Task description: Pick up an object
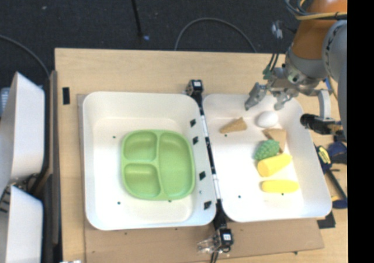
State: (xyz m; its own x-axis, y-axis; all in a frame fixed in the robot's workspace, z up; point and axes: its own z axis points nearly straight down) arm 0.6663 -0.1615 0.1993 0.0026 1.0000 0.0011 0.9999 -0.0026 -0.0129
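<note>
Yellow piece, unlabelled, below tool

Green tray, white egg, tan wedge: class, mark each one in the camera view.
Green tray (158, 164): camera view, centre divider.
White egg (267, 119): camera view, middle of shell.
Tan wedge (235, 126): camera view, middle of its top face.

Even overhead light, soft shadows, mild glare on white bins, slight blur.

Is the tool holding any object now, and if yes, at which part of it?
Nothing is held. The tool is open above the far end of the right bin, with no object between its fingers; the white egg lies just below it.
</note>
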